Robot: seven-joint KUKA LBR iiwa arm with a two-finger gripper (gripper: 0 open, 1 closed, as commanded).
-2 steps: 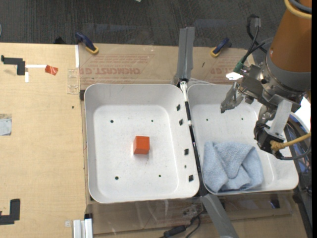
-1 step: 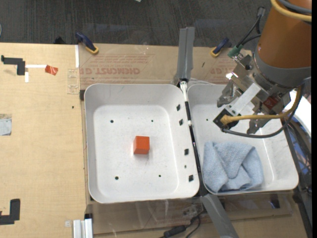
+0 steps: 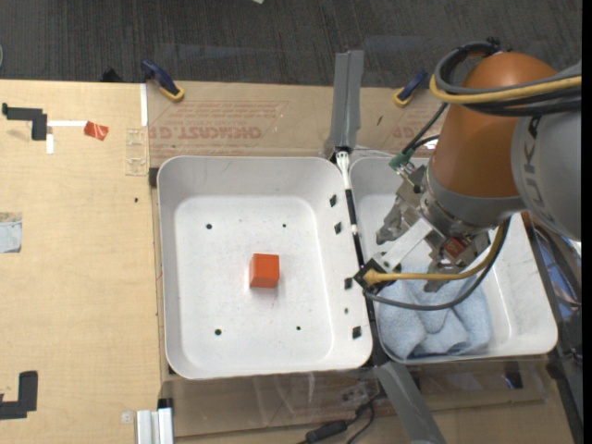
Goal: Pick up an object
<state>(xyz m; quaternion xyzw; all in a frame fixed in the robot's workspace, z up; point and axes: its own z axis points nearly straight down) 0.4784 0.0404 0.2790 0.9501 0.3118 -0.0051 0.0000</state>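
An orange-red cube (image 3: 265,271) lies flat near the middle of the left white bin (image 3: 185,248). A crumpled light blue cloth (image 3: 435,326) fills the near part of the right white bin (image 3: 527,331). My gripper (image 3: 450,259) hangs low over the right bin, just above the cloth's far edge, mostly hidden under the orange wrist band (image 3: 481,146). A small reddish patch (image 3: 454,246) shows at the gripper; I cannot tell whether it is a separate thing or part of the tool.
A yellow cable (image 3: 416,274) loops from the wrist to the wall between the bins. A grey bar (image 3: 347,100) stands behind that wall. Clamps (image 3: 165,83) hold cardboard at the back. A wooden bench top (image 3: 65,266) lies to the left.
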